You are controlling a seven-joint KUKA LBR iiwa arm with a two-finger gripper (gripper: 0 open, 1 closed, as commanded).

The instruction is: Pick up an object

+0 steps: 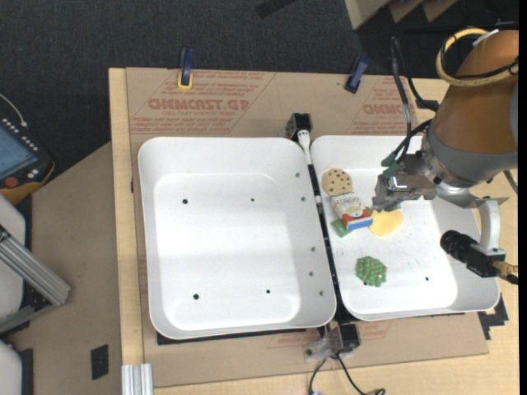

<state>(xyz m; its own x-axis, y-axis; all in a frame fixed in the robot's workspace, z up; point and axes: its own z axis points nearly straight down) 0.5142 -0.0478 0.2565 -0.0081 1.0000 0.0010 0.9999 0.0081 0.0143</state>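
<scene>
The arm (pixel 478 113) comes in from the right edge of the desk (pixel 123 220), its orange band above the grey wrist, and bends down over the right bin (pixel 436 295). The tool (pixel 394 194) hangs low near the middle of that bin, just above a yellow piece (pixel 387 224) and close beside a small red, white and green block (pixel 352 218). How far the tool is parted I cannot tell; the wrist body covers it from above, and nothing can be seen held in it.

The things to pick all lie in the right bin, crowded toward its left wall. A round tan cookie with dark spots (pixel 336 180) sits nearest the far edge of the group, the block and the yellow piece lie just below it, touching or nearly so, and a green knobbly lump (pixel 370 270) lies apart toward the near edge. The near right corner of this bin has bare floor. The left bin (pixel 165 245) offers wide open floor from wall to wall.

A black cylinder (pixel 465 252) on the arm's side overhangs the right rim. The arm's bulk hides the far right corner of the right bin, and the arm itself is cut off by the right edge of the view. Two clips, a yellow and blue clip (pixel 186 71) and a blue clip (pixel 357 72), grip the far edge of the cardboard.
</scene>
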